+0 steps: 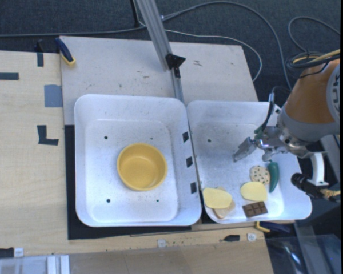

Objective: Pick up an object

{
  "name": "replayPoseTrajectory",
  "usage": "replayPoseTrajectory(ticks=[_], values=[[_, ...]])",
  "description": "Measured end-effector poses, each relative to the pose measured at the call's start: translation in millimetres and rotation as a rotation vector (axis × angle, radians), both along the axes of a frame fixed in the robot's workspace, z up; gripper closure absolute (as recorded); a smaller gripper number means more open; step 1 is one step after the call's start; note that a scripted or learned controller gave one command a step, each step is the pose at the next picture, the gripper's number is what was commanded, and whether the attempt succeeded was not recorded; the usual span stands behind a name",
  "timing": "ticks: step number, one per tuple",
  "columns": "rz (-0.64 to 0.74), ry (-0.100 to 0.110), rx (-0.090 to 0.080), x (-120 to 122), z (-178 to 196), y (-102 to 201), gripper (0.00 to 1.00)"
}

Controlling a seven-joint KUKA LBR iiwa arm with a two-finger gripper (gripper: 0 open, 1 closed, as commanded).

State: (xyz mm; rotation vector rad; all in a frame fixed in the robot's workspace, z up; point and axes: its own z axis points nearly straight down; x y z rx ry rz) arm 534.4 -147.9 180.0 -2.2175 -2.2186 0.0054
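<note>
In the left bin (91, 119) stands a yellow bowl (141, 166). The right bin (217, 119) holds small food pieces along its near side: a yellow slice (217, 197) over a tan piece (221, 212), a second yellow piece (254, 190), a brown chocolate square (254, 209), a speckled cookie (259, 174) and a green pepper (272, 176). My gripper (244, 149) hangs over the right bin's middle, up and left of the cookie, with its grey fingers spread open and nothing between them.
A metal pole (160, 36) slants down from the top to the gap between the bins. A yellow-and-blue clamp (66, 52) lies at the bench's far left corner. Cables run across the dark floor behind the right bin.
</note>
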Motion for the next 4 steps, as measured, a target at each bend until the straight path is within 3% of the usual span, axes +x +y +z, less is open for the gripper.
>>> replayPoseTrajectory(ticks=[1,2,4], values=[[0.000,0.000,0.000,5.7,-55.7,-6.1,0.00],[0.001,-0.005,-0.001,7.1,-43.0,-6.0,1.00],[0.000,-0.009,-0.002,13.8,60.1,-2.0,1.00]])
